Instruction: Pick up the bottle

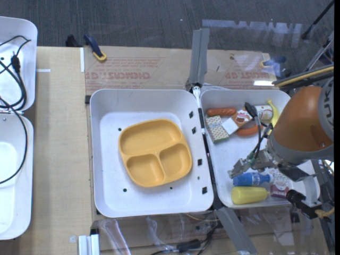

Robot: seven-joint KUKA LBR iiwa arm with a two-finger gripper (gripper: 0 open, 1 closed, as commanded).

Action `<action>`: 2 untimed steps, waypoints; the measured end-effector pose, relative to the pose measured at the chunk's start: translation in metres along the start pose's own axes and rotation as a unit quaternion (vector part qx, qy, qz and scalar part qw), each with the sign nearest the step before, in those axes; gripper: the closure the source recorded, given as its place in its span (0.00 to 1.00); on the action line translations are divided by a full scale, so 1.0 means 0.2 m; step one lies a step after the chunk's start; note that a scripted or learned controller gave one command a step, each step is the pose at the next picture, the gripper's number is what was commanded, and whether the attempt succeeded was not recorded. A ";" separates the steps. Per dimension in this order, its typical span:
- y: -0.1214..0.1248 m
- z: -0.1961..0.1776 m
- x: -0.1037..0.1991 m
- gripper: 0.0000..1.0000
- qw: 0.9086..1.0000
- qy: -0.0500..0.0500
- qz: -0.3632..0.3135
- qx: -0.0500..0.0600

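A robotics lab bench set up for bin-picking trials

Two shallow white bins (101,158) sit side by side on a wooden bench (58,142) over flattened printed cardboard (138,68). Right of the bins looms the grey arm (305,126) with its orange band. Left of them, black cables (13,89) loop over white trays (16,195) (no household furniture here). Beyond the bins lies dark carpet (159,9); before them, clear plastic sheeting (159,232) and metal brackets (87,243).
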State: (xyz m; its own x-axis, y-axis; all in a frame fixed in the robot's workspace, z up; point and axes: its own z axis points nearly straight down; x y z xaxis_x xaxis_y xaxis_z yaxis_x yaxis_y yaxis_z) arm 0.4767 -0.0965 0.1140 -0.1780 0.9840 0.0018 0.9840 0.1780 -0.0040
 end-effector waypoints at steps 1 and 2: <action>0.00 -0.04 -0.01 1.00 1.000 0.000 0.002 0.000; 0.00 -0.04 -0.01 0.00 1.000 0.000 0.002 0.000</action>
State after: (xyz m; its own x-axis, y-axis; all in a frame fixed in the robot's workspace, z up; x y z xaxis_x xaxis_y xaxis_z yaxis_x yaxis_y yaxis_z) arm 0.4772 -0.0975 0.1225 -0.1747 0.9846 0.0011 0.9846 0.1747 -0.0037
